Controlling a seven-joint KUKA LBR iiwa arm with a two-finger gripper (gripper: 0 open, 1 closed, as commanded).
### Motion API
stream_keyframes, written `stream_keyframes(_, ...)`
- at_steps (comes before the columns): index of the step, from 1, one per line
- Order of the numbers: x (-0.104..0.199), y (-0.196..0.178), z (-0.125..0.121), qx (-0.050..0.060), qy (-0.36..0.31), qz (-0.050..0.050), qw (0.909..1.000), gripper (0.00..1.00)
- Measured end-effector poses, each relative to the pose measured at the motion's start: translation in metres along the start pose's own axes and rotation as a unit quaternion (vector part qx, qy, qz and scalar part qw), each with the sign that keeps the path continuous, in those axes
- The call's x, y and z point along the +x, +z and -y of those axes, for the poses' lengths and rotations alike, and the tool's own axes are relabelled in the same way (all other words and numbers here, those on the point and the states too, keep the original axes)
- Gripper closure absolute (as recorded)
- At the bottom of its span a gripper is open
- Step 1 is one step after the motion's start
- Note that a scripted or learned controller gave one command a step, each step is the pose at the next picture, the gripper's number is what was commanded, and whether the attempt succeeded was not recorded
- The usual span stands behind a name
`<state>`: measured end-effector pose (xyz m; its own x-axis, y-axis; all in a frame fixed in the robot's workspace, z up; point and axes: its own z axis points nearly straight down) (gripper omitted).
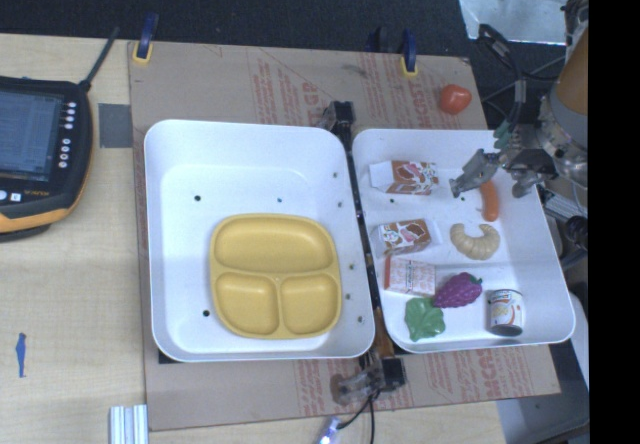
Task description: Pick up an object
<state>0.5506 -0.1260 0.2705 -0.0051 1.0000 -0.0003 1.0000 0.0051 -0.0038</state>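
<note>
The gripper (497,175) is held open just above the little orange sausage (489,200). The sausage could be nudged away and missed.

My gripper (497,175) hangs over the far part of the right bin (555,272), fingers spread, with the small orange sausage (489,200) just below them; I can't quite tell whether a fingertip touches it. Near it lies the croissant (476,240), then the purple grapes (457,289), the green leaf (423,319) and the can (506,312). The left bin (180,172) holds a yellow divided tray (275,275).
</note>
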Motion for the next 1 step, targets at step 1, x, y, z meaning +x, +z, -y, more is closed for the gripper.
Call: stream_keyframes(1,0.0290,0.0999,-0.0419,0.001,0.000,0.000,1.0000,0.00)
